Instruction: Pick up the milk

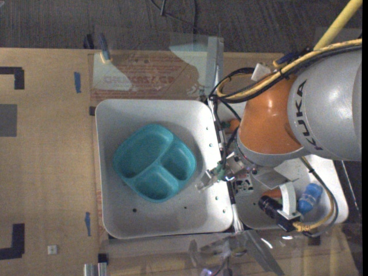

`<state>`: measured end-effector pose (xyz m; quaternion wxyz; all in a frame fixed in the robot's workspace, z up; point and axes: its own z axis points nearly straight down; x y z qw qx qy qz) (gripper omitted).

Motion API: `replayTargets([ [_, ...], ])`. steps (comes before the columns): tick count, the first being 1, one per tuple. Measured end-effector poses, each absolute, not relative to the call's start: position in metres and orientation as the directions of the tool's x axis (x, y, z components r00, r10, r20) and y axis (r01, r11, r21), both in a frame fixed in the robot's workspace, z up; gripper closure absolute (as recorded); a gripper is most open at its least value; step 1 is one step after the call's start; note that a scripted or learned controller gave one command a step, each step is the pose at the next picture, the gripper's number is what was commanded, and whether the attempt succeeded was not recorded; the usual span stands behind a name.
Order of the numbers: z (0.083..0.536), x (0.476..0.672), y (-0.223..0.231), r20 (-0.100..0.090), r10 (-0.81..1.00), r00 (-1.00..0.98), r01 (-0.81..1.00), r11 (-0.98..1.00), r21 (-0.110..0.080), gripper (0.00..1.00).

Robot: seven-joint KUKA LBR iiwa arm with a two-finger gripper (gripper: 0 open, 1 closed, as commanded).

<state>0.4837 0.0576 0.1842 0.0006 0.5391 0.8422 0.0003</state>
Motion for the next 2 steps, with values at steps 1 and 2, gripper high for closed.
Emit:
replayTargets([
  [1, 0.223, 0.493, 0.058, -0.001, 0.9, -0.437, 0.9, 0.437, 0.001, 0.0],
  [2, 0.188, 0.479, -0.042, 0.0, 0.935, -0.354, 0.935, 0.354, -0.001, 0.0],
])
